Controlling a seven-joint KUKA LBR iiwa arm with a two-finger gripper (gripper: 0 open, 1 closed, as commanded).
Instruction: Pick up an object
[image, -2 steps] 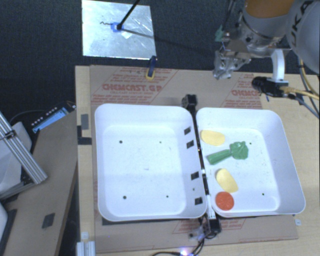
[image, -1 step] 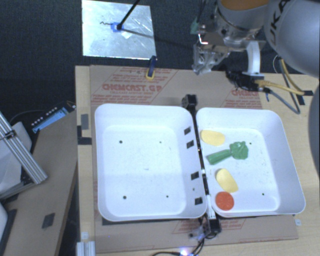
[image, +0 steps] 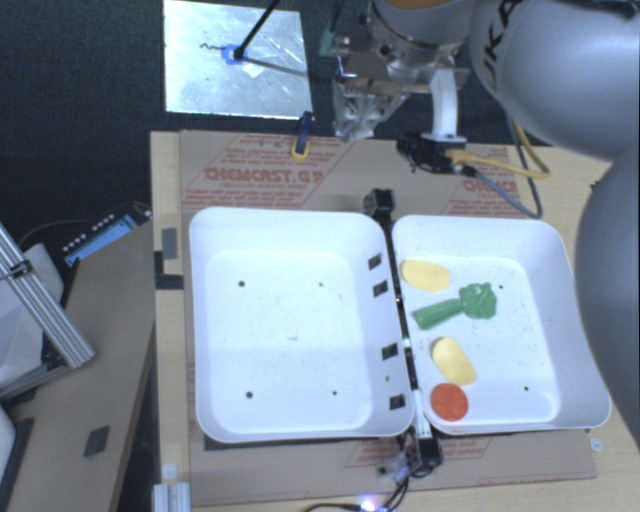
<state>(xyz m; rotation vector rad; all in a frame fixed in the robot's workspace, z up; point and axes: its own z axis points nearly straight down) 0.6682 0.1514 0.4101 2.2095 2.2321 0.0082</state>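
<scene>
The right bin (image: 540, 250) holds several small objects along its left side. A flat yellow piece (image: 425, 275) lies near the top left. A green broccoli-shaped toy (image: 458, 306) rests just below it. Lower down sit a second yellow piece (image: 453, 361) and an orange-red round piece (image: 449, 402). My gripper (image: 358, 112) hangs high above the bench, past the far edge of the bins and well away from these objects. Nothing shows between its fingers.
The left bin (image: 215, 300) sits beside the right one, joined by a black-clipped divider (image: 395, 320). The grey arm (image: 560, 70) crosses the upper right. A metal plate (image: 235, 55) lies at the back, with cables (image: 500, 175) behind the right bin.
</scene>
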